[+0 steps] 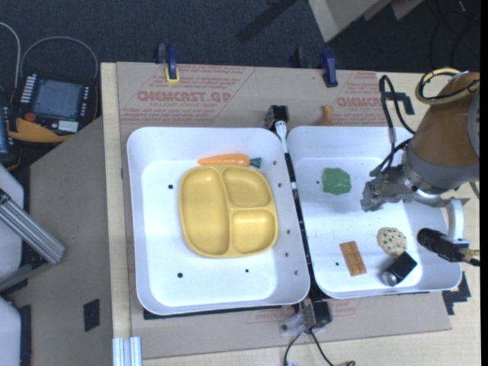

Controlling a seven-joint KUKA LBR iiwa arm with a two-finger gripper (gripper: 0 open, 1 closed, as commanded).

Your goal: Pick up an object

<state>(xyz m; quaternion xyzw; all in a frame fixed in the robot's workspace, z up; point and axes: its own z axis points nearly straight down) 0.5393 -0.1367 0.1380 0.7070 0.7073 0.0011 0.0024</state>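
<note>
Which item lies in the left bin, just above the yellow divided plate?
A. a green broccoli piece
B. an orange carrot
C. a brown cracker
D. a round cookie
B: the orange carrot lies along the top edge of the yellow divided plate in the left bin; the other three items sit in the right bin.

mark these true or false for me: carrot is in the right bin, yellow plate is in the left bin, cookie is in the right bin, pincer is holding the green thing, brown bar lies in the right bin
1. The carrot is in the right bin. False: it lies in the left bin, just beyond the yellow plate.
2. The yellow plate is in the left bin. True.
3. The cookie is in the right bin. True.
4. The pincer holds the green thing. False: the green thing lies apart on the bin floor, to the pincer's left in this view.
5. The brown bar lies in the right bin. True.
</note>
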